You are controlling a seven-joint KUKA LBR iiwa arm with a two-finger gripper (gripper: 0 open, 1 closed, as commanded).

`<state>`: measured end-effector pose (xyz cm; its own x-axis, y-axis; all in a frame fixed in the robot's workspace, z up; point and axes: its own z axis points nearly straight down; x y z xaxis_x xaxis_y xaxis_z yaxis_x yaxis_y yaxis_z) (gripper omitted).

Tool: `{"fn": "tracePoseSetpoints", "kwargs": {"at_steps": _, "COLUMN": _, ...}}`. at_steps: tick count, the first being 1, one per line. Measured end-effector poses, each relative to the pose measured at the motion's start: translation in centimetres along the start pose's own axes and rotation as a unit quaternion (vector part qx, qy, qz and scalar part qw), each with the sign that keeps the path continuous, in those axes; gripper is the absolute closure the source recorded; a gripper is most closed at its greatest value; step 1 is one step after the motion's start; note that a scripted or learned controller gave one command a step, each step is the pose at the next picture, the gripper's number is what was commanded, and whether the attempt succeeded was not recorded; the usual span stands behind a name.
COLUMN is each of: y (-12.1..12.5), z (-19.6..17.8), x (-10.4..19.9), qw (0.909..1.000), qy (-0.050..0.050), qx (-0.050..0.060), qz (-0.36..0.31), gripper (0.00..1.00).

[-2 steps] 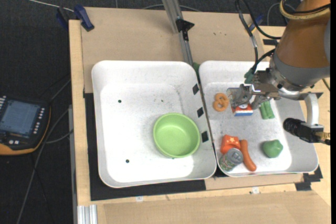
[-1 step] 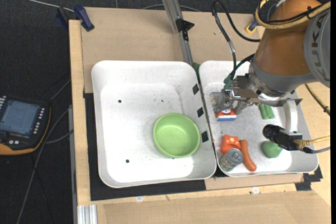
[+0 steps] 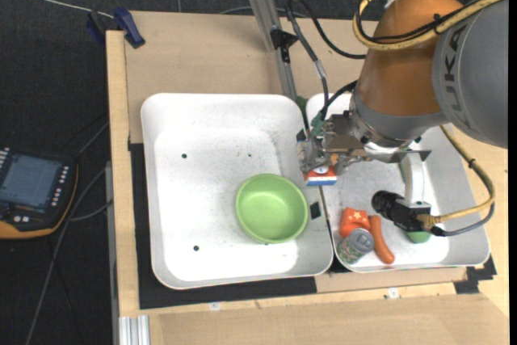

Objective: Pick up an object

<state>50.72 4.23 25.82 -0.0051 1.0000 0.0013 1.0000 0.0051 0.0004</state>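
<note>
- Gripper point(image 3: 319, 160): low over the seam between the two bins, at the left edge of the right shallow white bin point(image 3: 449, 167). The wrist hides its tip, so whether it is clenched or released cannot be told.
- Small red, white and blue block point(image 3: 321, 177): directly under the gripper tip and touching it, or very nearly. It seems to sit at the right bin's left wall; gripped or just lying there is not clear.
- Light green round plastic bowl point(image 3: 272, 208): upright in the left shallow white bin point(image 3: 166, 119), toward its lower right corner, close to the dividing wall.
- Right bin, lower left corner, a tight cluster: small orange chunk point(image 3: 352, 220), grey-green round can point(image 3: 355, 246) just below it, and a slim orange-red carrot-shaped piece point(image 3: 382, 243) lying slantwise against the can's right side.
- Small green piece point(image 3: 418, 237): further right in the same bin, partly hidden.
- Arm point(image 3: 404, 52): grey with a broad orange band, looming over the right bin's upper half.
</note>
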Motion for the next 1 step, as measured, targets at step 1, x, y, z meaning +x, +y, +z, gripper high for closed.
{"fn": "tracePoseSetpoints", "kwargs": {"at_steps": 1, "y": 0.67, "z": 1.09, "x": 4.57, "qw": 1.0, "qy": 0.0, "qx": 0.001, "qz": 0.001, "gripper": 1.0}}
